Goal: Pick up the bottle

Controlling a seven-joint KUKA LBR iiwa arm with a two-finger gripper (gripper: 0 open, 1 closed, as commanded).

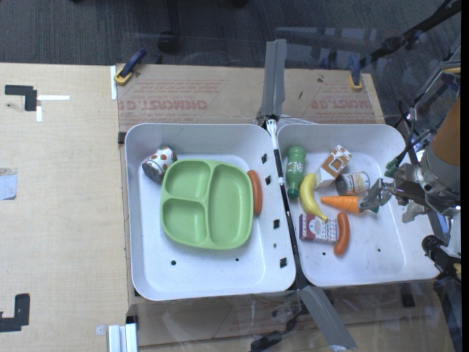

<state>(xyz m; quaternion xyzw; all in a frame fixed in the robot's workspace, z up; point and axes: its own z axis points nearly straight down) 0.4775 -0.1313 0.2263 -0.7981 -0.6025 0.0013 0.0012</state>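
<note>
End effector (375, 196) hovers beside the carrot (341, 203) — grip state unclear — bottle (294, 170) well apart.

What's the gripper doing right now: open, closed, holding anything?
Gripper: over the right bin, beside the carrot; open or shut cannot be told. The green bottle lies apart, not held.

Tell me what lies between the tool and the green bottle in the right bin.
The tool is at the right bin's right side; the green bottle lies at its left edge. Between them lie the carrot, the small can and the banana, which is right beside the bottle.
</note>
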